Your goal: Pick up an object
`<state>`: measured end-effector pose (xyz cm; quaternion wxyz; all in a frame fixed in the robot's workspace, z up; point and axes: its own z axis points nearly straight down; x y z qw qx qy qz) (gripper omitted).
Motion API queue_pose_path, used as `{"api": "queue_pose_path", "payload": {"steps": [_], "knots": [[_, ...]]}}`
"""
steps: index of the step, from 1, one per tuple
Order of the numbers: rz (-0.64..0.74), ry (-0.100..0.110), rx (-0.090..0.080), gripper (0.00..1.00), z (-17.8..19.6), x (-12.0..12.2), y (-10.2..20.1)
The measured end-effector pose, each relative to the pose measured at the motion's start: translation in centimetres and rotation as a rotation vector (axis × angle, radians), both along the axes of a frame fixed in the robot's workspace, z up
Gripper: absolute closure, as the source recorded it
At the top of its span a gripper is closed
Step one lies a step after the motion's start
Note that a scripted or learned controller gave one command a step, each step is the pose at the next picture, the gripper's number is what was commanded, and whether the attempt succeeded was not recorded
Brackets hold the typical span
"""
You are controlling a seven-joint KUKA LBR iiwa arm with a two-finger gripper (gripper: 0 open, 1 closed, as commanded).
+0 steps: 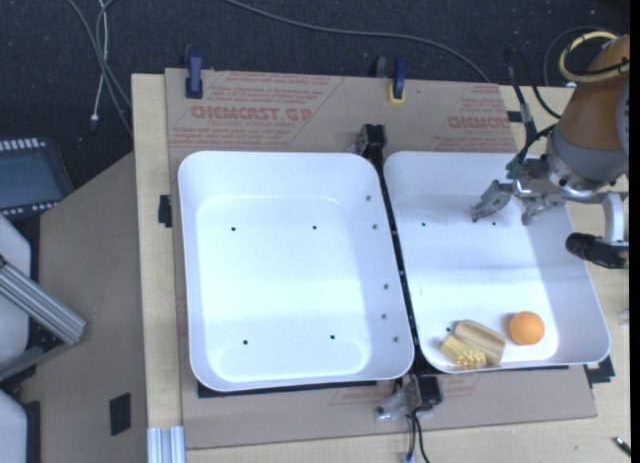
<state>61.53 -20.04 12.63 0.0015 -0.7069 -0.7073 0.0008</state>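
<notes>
Camera view, right bin (560,251), near corner: one orange ball (526,328), likely light, smooth, prone to roll, best pinched across its widest middle; beside it a tan bun-like toy (474,342), probably soft; end effector (510,206) hangs spread wide, holding nothing, well apart.

Robotics lab or test cell. Evidence: two shallow white bins, left bin (290,271) and right bin (490,251), sit side by side on a wooden tabletop (160,251) covered by a printed cardboard sheet (260,106). Blue clamps (194,69) pin that sheet at the far edge. Loose cables (100,21) trail over dark carpet (300,1). Aluminium extrusion (40,306) lies at left. Grey industrial arm (590,121) with orange band reaches in from the right. Bare, functional setup; no household furnishings.
</notes>
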Motion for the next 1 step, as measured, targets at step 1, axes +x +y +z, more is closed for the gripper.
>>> {"api": "queue_pose_path", "payload": {"steps": [1], "knots": [[0.0, 0.0, 0.0, 0.0, -4.06, -0.08, 0.05]]}}
